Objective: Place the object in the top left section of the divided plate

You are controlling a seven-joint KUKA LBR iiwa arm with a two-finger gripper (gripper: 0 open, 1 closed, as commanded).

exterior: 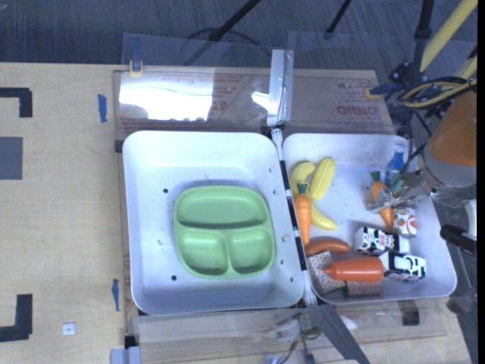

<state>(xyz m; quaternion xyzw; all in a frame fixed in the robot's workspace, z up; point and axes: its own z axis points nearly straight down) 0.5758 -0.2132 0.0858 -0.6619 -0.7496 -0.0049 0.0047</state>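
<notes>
gripper (394,192) perhaps touching small toy (385,217) — unclear

Landmark = green plastic divided plate (223,240). It lies flat in the left white shallow bin (144,203), about centre, on the wooden bench (53,203). Right white shallow bin (443,279) touches the left one, just right of plate. In that bin, nearest plate: orange toy carrot (303,217) along the shared wall; yellow toy corn cob (322,177) and yellow toy banana (303,174) behind it; red toy sausage (353,268) w/ brown toy hot dog (327,245) nearer the front. Farther right of plate: black-and-white toy cow figures (377,240), pincer (390,196) over small toys near the bin's right wall. Clear plastic sheets (189,89) lie behind both bins.
</notes>
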